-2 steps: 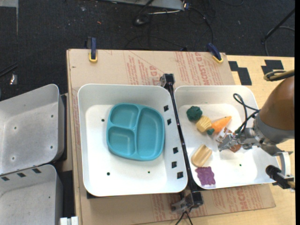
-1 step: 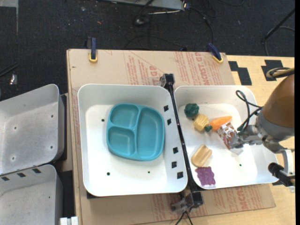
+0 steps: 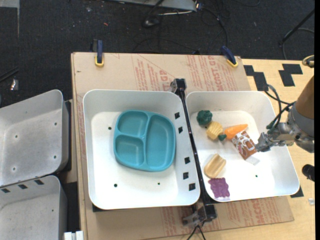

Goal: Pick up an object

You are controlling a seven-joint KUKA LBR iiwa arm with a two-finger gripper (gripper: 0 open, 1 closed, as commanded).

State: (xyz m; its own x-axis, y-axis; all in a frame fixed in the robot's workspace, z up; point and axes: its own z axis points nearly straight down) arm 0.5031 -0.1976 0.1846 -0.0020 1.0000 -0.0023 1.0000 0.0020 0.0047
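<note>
Your claw sits low in the right bin, touching the glossy brown packet; its grip you cannot tell; a smooth orange carrot and ridged yellow corn lie just beside.

Arm: 1 unit, grey cylindrical casing, orange-tan band above the wrist. Wrist section: lighter metallic grey, blocky. Pincer: small, dark grey. Black cable runs alongside the wrist.
</note>
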